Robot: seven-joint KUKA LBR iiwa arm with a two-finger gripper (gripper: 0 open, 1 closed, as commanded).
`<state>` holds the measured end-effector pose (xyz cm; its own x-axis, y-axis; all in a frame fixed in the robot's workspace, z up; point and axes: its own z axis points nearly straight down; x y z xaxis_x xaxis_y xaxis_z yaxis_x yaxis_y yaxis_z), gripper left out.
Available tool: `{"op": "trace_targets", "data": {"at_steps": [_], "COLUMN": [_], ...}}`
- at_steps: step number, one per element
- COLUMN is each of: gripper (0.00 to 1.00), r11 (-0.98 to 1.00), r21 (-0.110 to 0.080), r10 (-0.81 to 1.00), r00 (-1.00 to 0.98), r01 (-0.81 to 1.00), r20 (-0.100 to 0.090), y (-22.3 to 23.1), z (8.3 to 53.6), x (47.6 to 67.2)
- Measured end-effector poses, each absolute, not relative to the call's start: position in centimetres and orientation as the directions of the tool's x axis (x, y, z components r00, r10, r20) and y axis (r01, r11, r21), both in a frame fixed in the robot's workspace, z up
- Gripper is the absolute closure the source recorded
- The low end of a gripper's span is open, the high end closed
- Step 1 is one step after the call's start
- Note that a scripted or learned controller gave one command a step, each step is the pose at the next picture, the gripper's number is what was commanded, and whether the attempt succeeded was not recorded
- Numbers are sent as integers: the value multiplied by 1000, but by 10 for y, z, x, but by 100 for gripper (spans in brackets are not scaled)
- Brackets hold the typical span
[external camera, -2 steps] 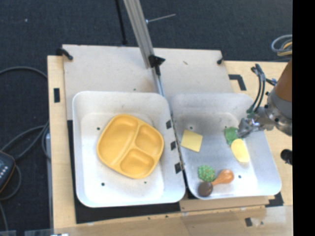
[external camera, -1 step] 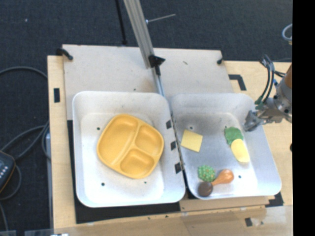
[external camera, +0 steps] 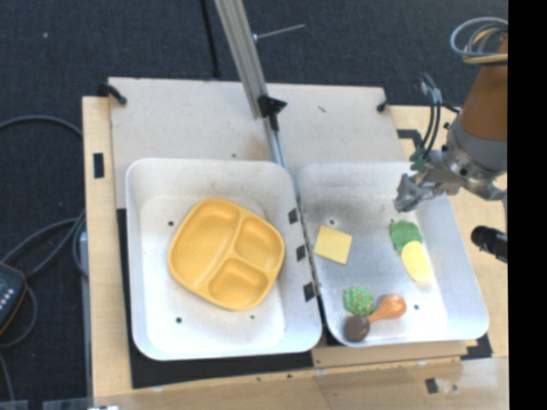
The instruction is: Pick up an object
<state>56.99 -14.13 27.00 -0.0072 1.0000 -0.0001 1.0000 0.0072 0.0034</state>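
Observation:
The right bin (external camera: 453, 306) holds a flat yellow square block (external camera: 333, 245), a green leafy piece (external camera: 404, 232) with a yellow lemon-shaped piece (external camera: 416, 261) just below it, a small green broccoli-like piece (external camera: 358, 299), and a brown-and-orange drumstick-like toy (external camera: 372, 318) at the front. My gripper (external camera: 407, 198) hangs over the bin's upper right part, just above the green leafy piece. Nothing shows between its tips.
The left bin (external camera: 145, 314) holds a yellow divided plate (external camera: 226, 253). A slanted metal pole (external camera: 244, 49) rises behind the bins. Cables lie on the dark floor at the left. The arm's orange band (external camera: 487, 101) stands at the right edge.

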Motion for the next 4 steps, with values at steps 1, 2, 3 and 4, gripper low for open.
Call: {"op": "trace_targets", "data": {"at_steps": [1, 2, 3, 4], "gripper": [100, 100, 100, 100], "r11": [6, 6, 6, 6], "r21": [2, 3, 1, 2], "r10": [1000, 1000, 1000, 1000], "r00": [-6, -6, -6, -6], "r01": [1000, 1000, 1000, 1000], "r20": [0, -1, 0, 0], "y": [-99, -55, -8, 39], "z": [272, 261, 246, 249], "x": [586, 618, 632, 644]}}
